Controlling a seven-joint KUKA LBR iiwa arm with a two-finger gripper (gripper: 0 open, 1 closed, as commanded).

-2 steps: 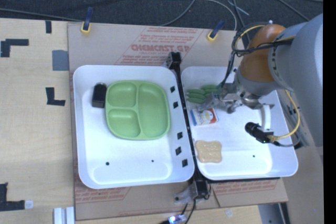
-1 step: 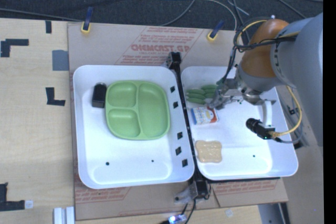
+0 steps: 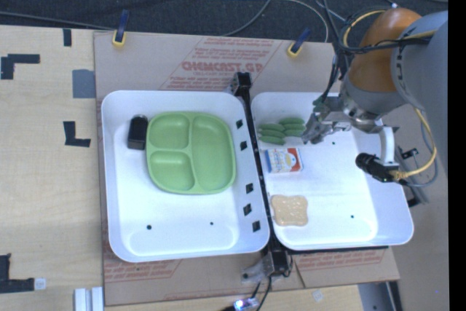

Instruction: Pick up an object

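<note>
1. Leftmost, a small black block (image 3: 137, 132) is seen in the left bin (image 3: 116, 178), touching the left edge of a green divided plate (image 3: 191, 153) that lies flat near the bin's middle.
2. Across the divider, in the right bin (image 3: 378, 226), three things are ranged along the left wall: green pea pods (image 3: 282, 130) at the top, a small white carton with red print (image 3: 282, 160) just below them, and a tan slice of bread (image 3: 290, 210) lower down, apart from the carton.
3. The pea pods are judged the likeliest target, being nearest the gripper. Their long axis is laid roughly left to right across the view, the right ends pointing toward the gripper.
4. The pods are expected to be light and smooth, perhaps slippery, and somewhat rounded; a hold across the short width, near the middle of the length, is judged safest, so that the bundle is not tipped or rolled away.
5. The gripper (image 3: 315, 131) is seen low over the right bin, just beside the right ends of the pods. Nothing can be made out between the fingers, and how far they are parted cannot be told from this view.
</note>
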